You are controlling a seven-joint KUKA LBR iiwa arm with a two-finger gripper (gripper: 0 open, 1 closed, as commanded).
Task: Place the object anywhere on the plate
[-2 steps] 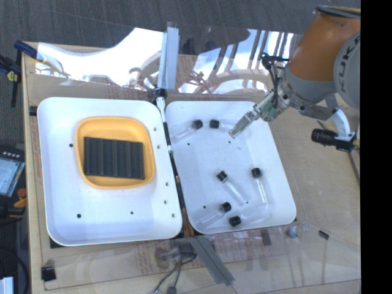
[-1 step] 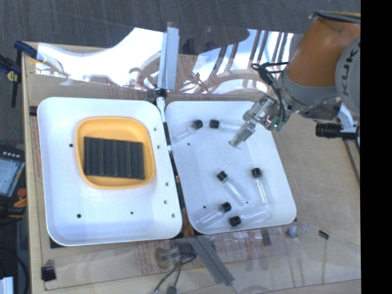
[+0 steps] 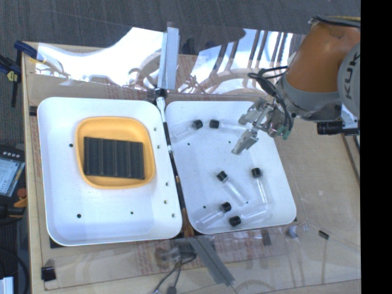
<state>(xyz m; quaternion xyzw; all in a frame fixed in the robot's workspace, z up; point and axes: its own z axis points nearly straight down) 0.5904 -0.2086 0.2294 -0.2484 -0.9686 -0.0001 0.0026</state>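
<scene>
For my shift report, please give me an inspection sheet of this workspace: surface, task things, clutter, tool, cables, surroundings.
Surface: bench with left bin and right bin side by side.
Job's things: yellow plate with a dark ribbed insert lies in the left bin; clear vials with black caps lie scattered in the right bin.
Clutter: nothing seen inside the bins.
Grippers: tool hangs above the right bin; nothing visibly held.
Cables: wires loop beside the wrist.
Surroundings: shiny reflective sheet behind the bins; device at the left edge.
</scene>
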